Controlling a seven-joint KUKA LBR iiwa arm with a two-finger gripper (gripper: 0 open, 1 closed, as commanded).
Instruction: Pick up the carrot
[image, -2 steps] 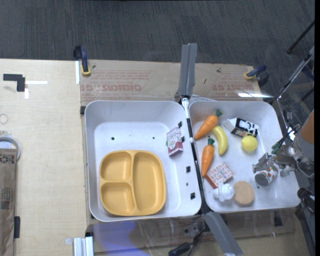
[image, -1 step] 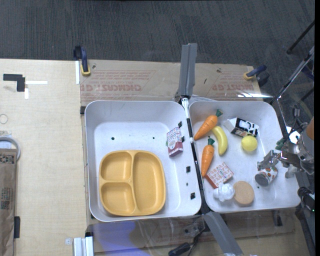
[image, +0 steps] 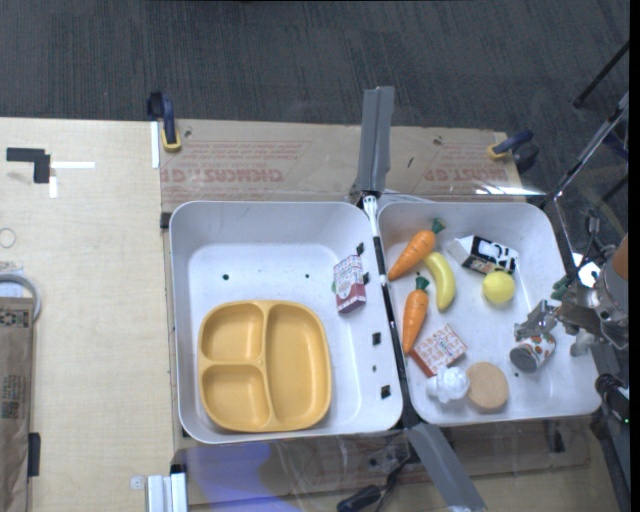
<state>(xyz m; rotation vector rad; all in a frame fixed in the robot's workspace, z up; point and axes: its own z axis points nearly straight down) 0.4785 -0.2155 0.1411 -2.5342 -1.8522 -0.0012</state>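
Arm reached in over the right bin's right edge; gripper hung low there, state indeterminate. Left bin carried a yellow divided plate. Two carrots lay along the right bin's left wall, a banana just beside them, a lemon nearer the gripper.

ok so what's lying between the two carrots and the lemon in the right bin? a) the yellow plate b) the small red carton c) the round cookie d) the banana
d, the banana lies just right of both carrots, the upper carrot and the lower carrot, with the lemon further right in the right bin.
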